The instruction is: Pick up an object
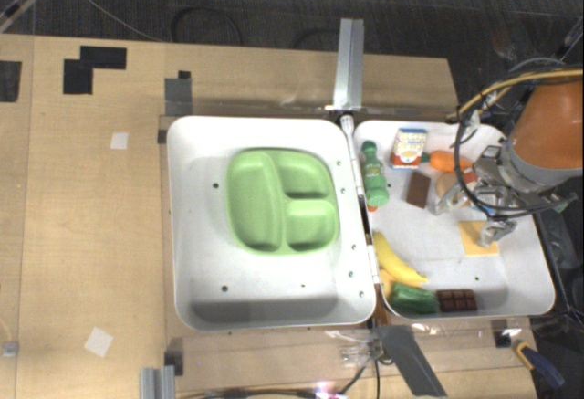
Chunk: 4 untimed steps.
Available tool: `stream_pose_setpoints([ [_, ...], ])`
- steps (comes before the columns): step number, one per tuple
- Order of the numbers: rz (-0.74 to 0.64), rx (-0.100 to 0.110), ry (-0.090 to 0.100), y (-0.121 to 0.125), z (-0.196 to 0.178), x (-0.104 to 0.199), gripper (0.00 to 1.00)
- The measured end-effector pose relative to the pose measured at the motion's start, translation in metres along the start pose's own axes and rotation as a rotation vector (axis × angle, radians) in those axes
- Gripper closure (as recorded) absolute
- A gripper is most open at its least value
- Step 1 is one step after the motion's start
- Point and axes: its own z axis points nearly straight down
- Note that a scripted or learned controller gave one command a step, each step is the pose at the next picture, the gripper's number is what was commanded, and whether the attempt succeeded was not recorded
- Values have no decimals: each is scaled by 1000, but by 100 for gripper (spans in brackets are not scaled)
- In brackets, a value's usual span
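The right bin [456,274] holds several small items: a green bottle [372,173] along its left wall, a white carton [410,147], an orange piece [442,162], a brown block [418,190], a banana [398,261], a green item [415,299], a chocolate bar [456,300] and a flat yellow slice [479,240]. My gripper [472,215] hangs low over the bin's right half, just above the yellow slice and right of the brown block. Its fingers [445,199] stand apart with nothing between them. The orange-banded wrist hides part of the bin's far right corner.
The left bin [196,288] holds a green divided plate [278,199]. A metal post [350,64] rises behind the wall between the bins. Cables loop around the wrist at the right. Bare wooden bench lies to the left.
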Motion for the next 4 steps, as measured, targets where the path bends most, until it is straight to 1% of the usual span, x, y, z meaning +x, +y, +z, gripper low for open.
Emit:
stream_pose_setpoints([
  [1, 20, 2, 0, 75, -2, 34, 0],
  [2, -79, 3, -3, 24, -1, 21, 0],
  [3, -191, 6, -3, 68, -2, 37, 0],
  [4, -710, 8, -2, 64, -3, 61, 0],
])
